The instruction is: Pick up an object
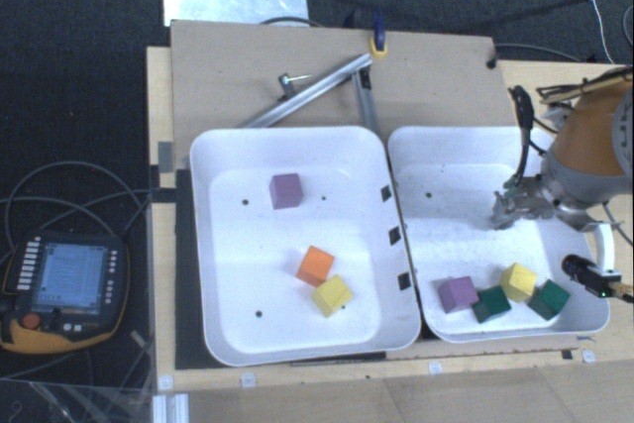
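the hand [517, 205] hangs over the right bin [436, 158], near the middle of its right half and well above the blocks along that bin's front edge; whether it is released or clenched cannot be told from this slant, and nothing shows between its tips. along the front edge of the right bin lie four blocks in a loose row: a purple block [458, 293] toward the front left, a dark green block [490, 304] touching it on its right, a yellow block [517, 281] just behind and beside that, and a second dark green block [548, 298] near the front right corner. the left bin [218, 163] holds three more: a purple cube [286, 190] toward its back middle, and an orange cube [315, 264] with a yellow cube [333, 295] touching it toward the front middle. the grey arm [594, 149] with its orange band comes in over the right edge of the desk [158, 213]. a teach pendant [61, 290] lies on the floor off the desk's left edge.
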You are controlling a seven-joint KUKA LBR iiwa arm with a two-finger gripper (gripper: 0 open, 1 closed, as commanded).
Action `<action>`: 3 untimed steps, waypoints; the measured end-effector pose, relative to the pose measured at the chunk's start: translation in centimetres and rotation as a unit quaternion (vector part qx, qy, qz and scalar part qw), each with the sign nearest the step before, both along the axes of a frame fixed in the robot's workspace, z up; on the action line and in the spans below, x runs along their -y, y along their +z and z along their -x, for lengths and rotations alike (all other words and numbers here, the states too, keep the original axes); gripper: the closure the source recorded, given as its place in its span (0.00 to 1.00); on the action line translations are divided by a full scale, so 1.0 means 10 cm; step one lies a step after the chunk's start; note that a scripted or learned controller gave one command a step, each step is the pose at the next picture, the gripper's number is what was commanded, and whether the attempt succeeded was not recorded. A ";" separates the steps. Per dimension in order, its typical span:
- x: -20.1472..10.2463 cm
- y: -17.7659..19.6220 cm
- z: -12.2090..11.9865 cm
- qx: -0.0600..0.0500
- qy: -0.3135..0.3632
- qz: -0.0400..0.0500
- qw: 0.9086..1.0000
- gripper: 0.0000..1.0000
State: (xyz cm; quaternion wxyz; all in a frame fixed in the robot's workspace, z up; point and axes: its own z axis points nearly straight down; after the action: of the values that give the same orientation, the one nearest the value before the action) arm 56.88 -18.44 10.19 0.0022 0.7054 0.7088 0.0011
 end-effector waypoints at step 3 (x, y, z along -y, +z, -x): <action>0.00 1.63 -0.20 0.002 0.000 0.001 1.000 1.00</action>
State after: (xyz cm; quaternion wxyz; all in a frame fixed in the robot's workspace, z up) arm 58.89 -18.48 26.47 0.0038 0.7051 0.7091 0.0018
